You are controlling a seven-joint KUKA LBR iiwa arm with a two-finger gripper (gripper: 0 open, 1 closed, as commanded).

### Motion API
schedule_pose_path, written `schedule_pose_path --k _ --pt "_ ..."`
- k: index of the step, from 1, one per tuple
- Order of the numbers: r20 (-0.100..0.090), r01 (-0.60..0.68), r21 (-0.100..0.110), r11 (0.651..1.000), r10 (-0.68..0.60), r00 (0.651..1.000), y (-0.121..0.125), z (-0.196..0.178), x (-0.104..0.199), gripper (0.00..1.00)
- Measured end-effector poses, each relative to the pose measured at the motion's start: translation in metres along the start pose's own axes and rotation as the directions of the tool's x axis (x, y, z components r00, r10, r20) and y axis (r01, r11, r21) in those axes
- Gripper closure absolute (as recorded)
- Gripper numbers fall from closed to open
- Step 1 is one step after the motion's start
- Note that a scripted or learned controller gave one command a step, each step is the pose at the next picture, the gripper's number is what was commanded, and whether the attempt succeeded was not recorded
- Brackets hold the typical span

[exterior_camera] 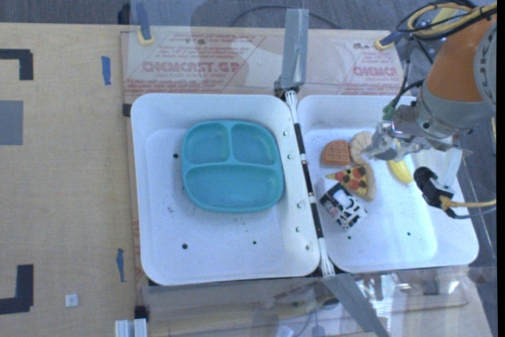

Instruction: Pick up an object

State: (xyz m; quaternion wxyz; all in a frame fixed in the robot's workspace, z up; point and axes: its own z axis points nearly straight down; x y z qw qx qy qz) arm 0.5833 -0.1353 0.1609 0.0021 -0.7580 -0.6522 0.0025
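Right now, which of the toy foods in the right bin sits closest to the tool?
The tan cookie-like piece, lying just left of the tool. The waffle, pizza slice and black-and-white item lie farther left or below; the banana is also close.

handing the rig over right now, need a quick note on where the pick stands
Pincer: low over the right bin, above the toy food near its upper middle; finger state unreadable from this camera view.
Job's things, all in the right bin: waffle, a pale round piece partly under the pincer, pizza slice, a yellow piece, black and white block.
Left bin: teal divided plate.
Done: arm is over the cluster.
Left: nothing visibly held; grasp and lift are not yet confirmed.
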Motion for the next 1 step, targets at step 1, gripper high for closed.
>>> schedule_pose_path --k 1 --pt "0.0 0.068 -0.001 0.998 -0.068 0.998 -0.0031 -0.0201 0.0647 1.0"
